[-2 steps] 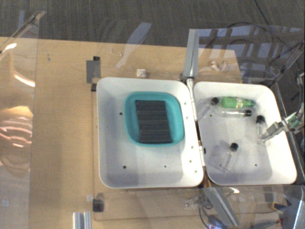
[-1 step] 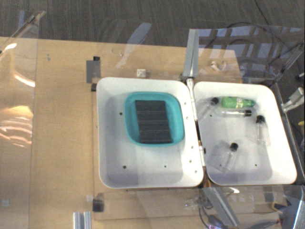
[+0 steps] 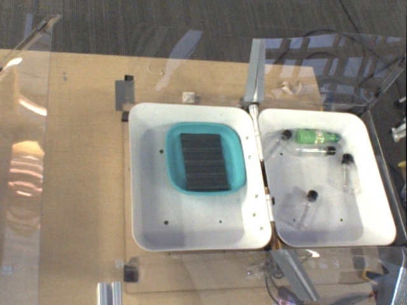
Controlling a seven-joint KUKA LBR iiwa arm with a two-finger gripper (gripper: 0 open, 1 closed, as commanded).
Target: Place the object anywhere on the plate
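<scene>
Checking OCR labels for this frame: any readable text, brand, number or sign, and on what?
No text can be read.
green bottle: a label band shows, its print too blurred to read.
teal plate and dark ribbed block: no markings.

Teal plate (image 3: 236,164), green bottle (image 3: 318,136)

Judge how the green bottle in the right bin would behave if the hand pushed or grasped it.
The green bottle lies on its side on the right bin floor, so a sideways push would likely roll it. Its smooth, glossy-looking round body may slip between flat fingers. It looks like thin plastic, so probably light and somewhat squashable.
</scene>
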